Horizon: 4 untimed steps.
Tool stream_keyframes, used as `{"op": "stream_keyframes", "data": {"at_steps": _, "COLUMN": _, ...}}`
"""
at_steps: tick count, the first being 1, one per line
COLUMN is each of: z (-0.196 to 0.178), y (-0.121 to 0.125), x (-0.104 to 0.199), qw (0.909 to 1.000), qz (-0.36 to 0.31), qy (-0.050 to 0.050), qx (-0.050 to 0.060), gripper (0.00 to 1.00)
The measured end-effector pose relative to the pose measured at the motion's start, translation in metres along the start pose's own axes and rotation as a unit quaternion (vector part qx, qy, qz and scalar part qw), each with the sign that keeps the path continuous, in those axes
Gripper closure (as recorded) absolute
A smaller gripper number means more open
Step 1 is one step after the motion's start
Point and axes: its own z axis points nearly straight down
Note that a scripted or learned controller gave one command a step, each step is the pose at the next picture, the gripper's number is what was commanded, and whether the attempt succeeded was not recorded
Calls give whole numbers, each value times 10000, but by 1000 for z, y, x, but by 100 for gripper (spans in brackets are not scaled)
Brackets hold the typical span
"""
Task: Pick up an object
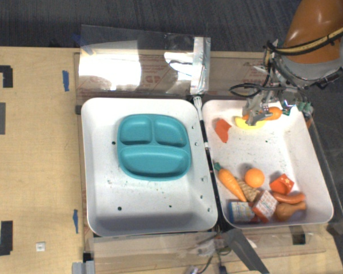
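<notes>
My gripper (258,114) is at the back of the right bin (317,170), under the grey wrist with its orange band. A small orange piece (272,113) shows right against the gripper's right side; whether it is held is unclear. A yellow object (247,122) lies just below and left of the gripper, partly hidden by it. A red-orange wedge (222,129) rests farther left near the bin's wall.
The front of the right bin holds a carrot (231,182), an orange ball (254,177), a red piece (282,184), a sausage-like item (290,198), a can (239,211) and a small carton (264,204). A teal divided plate (154,146) sits in the left bin (103,198).
</notes>
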Motion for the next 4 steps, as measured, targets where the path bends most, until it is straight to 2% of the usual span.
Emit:
{"op": "stream_keyframes", "data": {"at_steps": 1, "z": -58, "y": 28, "x": -5, "qw": 9992, "qz": 407, "qy": -11, "qx": -12, "gripper": 100}}
{"op": "stream_keyframes", "data": {"at_steps": 2, "z": 18, "y": 40, "x": 53, "qw": 9996, "qz": 286, "qy": 61, "qx": -19, "gripper": 100}}
{"op": "stream_keyframes", "data": {"at_steps": 3, "z": 45, "y": -3, "x": 127, "qw": 9959, "qz": -907, "qy": 46, "qx": -17, "gripper": 100}}
{"op": "stream_keyframes", "data": {"at_steps": 4, "z": -53, "y": 9, "x": 44, "qw": 9996, "qz": -285, "qy": -8, "qx": -8, "gripper": 100}}
